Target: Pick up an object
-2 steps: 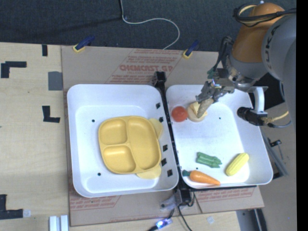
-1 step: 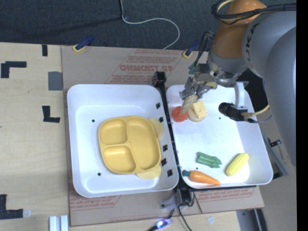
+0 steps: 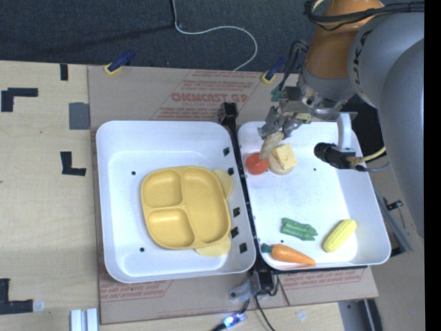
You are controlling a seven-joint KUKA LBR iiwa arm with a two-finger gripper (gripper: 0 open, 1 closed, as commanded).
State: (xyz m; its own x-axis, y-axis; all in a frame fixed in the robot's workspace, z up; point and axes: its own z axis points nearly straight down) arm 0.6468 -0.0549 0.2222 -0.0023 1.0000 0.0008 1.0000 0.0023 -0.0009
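Nearest the lens, at six o'clock in the right bin [image 3: 358,254], lies an orange carrot [image 3: 293,255], with a green pod [image 3: 299,229] and a yellow corn cob [image 3: 340,235] just above it. Up at twelve o'clock in that bin the hand [image 3: 274,142] hangs over a tan chunk [image 3: 283,158] beside a red tomato [image 3: 257,164]; whether it pinches anything I cannot tell. Likely risk: the crowded pair slips sideways, or one piece nudges away against the other.
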